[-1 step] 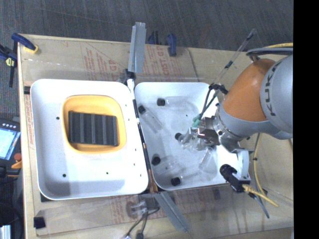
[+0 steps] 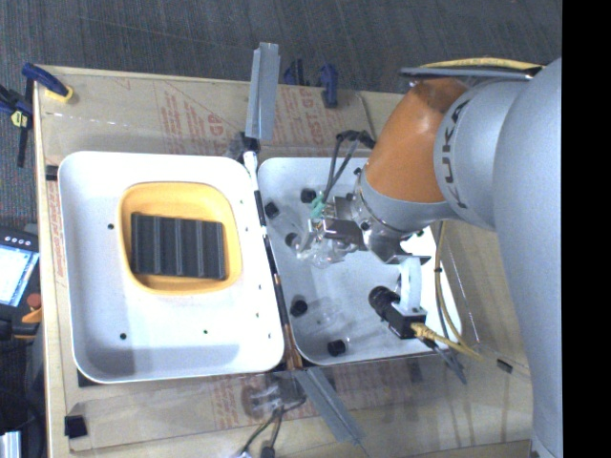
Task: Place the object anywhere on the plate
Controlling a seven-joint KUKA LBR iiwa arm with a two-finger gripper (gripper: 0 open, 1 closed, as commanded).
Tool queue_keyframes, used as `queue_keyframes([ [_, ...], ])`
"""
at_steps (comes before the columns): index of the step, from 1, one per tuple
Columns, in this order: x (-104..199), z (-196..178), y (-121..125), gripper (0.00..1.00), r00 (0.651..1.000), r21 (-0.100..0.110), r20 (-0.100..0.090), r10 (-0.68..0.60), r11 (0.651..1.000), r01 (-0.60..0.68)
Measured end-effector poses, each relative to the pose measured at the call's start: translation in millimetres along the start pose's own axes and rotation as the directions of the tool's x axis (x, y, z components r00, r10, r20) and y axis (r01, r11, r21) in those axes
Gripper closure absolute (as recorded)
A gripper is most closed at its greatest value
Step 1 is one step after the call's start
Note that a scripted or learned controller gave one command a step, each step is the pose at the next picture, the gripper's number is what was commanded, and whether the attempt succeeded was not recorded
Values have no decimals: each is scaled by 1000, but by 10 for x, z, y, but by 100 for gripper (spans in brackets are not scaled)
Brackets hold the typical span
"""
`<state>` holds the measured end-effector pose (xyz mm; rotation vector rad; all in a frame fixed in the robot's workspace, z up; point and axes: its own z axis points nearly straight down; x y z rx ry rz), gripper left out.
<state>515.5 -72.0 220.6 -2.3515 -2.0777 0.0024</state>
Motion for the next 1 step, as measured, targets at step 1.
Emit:
queue_keyframes([
  [1,-3,0,0,0,1000,0,0,0,1000,0],
])
